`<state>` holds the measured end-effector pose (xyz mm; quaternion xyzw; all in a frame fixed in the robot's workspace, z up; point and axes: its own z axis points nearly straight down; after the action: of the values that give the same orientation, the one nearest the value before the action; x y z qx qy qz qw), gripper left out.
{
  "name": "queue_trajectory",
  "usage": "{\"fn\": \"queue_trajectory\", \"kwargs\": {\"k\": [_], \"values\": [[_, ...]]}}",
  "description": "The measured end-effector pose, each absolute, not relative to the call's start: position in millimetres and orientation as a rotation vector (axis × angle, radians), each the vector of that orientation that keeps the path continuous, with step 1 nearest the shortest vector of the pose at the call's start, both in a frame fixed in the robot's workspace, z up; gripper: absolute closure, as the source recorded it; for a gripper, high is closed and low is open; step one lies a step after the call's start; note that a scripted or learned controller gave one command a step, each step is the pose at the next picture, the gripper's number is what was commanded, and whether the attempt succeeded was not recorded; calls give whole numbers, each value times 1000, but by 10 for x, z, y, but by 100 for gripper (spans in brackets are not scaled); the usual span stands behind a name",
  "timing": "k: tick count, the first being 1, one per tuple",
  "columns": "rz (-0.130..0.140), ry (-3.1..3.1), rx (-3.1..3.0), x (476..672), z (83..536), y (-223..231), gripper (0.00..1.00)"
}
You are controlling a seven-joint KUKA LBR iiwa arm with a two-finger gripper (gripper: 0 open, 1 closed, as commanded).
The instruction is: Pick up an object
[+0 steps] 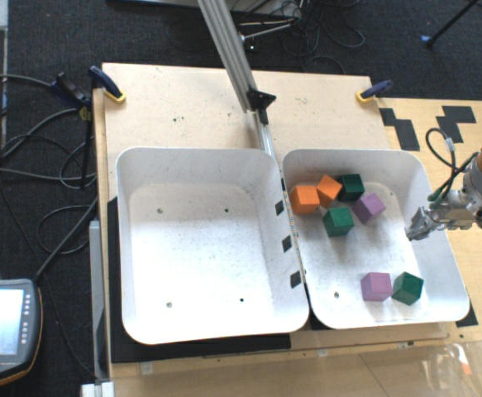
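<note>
The right bin (427, 180) holds several small cubes. Two orange cubes (306, 198) (329, 188) sit at its far left, with a dark green cube (350, 186) beside them. A purple cube (369, 207) and a green cube (337, 221) lie just in front of those. Near the front wall a purple cube (376, 286) and a green cube (408, 289) sit side by side. My gripper (420, 225) hangs over the bin's right wall, to the right of all the cubes, with nothing seen in it.
The left bin (133, 172) stands beside the right one, with a row of black marks along the shared wall. A metal pole (228, 44) slants over the bench's far side. Clamps (374, 92) grip the far corners. Cables lie on the floor at left.
</note>
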<state>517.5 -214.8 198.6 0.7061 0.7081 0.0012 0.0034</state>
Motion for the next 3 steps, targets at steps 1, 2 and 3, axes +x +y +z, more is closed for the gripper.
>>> {"fn": "queue_trajectory", "kwargs": {"k": [1, 2, 3], "values": [[5, 2218, 2211, 5187, 2628, -2159, 100], [4, 2227, 2211, 5301, 2669, -1703, 100], [2, 2231, 2214, 5498, 2542, -1146, 100]]}}
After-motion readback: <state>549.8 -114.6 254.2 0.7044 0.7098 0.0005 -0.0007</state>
